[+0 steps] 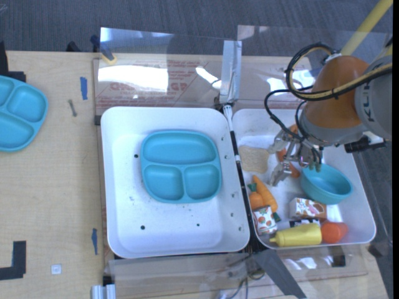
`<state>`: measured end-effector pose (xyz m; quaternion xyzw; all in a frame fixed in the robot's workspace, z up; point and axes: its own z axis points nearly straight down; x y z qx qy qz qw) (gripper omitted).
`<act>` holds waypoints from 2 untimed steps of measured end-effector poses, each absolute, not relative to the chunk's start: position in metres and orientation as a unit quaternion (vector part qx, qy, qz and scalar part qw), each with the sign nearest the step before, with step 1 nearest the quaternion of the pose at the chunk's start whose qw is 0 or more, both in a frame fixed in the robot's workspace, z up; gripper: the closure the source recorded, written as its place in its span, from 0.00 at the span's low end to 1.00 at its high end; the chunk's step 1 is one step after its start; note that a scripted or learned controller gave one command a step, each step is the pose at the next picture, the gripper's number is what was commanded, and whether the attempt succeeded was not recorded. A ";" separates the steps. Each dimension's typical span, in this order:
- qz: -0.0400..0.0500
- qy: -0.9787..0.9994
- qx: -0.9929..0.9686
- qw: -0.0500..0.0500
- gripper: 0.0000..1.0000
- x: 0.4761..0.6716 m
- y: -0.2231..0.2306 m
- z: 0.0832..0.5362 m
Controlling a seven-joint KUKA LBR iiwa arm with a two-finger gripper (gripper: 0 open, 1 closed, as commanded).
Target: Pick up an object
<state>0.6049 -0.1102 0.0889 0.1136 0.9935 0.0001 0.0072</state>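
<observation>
Yellow bottle point(303, 234) against right bin's point(368, 220) front wall, jaws point(288, 165) above bin's middle

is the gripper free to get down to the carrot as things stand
Probably yes. The gripper hangs just above and right of the carrot, which lies uncovered on top; only the blue bowl sits close on the right.

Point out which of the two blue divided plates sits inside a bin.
The blue divided plate in the middle of the left white bin. The other divided plate lies out on the wooden bench at the far left edge.
</observation>
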 end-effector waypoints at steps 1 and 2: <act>0.000 0.993 0.113 0.013 1.00 0.608 -0.110 0.102; 0.003 0.967 0.255 0.006 1.00 0.515 -0.167 0.090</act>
